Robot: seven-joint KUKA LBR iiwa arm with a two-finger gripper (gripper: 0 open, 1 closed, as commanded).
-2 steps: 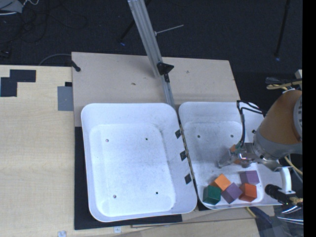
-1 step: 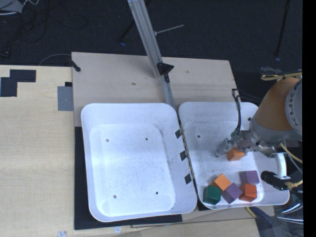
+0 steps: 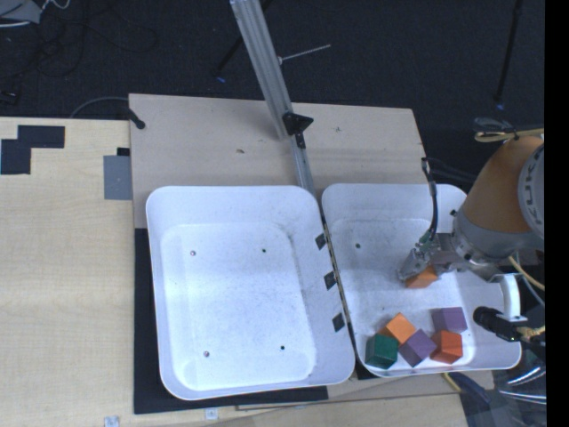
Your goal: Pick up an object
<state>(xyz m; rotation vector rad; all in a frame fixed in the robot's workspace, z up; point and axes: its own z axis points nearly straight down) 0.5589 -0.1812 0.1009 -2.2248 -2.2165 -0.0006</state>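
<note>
My gripper (image 3: 420, 269) is low in the right bin (image 3: 373, 229), near its right side. An orange block (image 3: 423, 278) lies right at the fingertips, partly covered by them. I cannot see whether the block sits between the fingers. At the bin's front edge lies a cluster of blocks: a green one (image 3: 382, 350), an orange one (image 3: 401, 327), two purple ones (image 3: 415, 348) (image 3: 449, 318) and an orange-red one (image 3: 447, 346).
The left bin (image 3: 178, 212) sits beside the right one, separated by a rim with black clips (image 3: 330, 279). A slanted metal rail (image 3: 267, 69) rises behind the bins. The arm's grey and orange body (image 3: 507, 198) hangs over the right bin's right edge.
</note>
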